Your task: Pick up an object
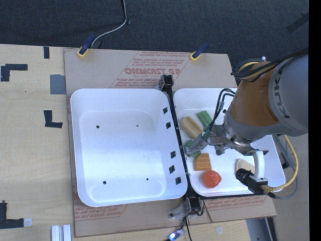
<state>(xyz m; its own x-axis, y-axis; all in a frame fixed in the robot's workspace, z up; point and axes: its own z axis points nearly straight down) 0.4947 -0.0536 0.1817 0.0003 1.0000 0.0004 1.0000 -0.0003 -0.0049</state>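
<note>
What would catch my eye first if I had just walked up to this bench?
The big grey and orange arm reaching in from the right over the right bin. Under it lies a small cluster: a red ball, an orange block, a tan roll and a green piece. The left bin beside it is plain white.

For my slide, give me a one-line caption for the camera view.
KUKA arm's tool low in the right bin among a tan roll, green pieces, orange block and red ball.
</note>
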